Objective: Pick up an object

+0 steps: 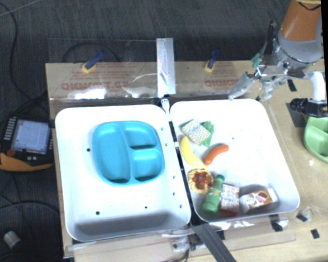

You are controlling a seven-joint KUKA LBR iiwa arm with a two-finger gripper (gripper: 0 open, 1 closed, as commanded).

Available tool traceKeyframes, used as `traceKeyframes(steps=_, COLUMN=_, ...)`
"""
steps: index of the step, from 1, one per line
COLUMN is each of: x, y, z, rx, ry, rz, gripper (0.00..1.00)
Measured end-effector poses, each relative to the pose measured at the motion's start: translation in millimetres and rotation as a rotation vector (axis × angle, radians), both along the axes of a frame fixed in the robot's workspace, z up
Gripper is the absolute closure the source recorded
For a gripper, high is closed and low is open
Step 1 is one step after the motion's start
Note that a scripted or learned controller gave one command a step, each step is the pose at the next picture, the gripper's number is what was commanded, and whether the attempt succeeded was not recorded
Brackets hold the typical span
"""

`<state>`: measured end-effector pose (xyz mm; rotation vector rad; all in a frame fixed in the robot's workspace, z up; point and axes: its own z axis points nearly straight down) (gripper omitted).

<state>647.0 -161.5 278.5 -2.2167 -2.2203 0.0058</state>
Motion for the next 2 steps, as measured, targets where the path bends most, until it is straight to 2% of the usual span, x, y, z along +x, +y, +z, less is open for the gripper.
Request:
traceKeyframes(steps=1, x=-76, y=26, z=-153, rx=-0.001, ry=0.003, rz=-0.221, gripper=0.0)
traceKeyframes(steps=2, x=-93, y=56, z=-190, rx=-0.006, ry=-0.015, rz=-0.176, gripper=0.0)
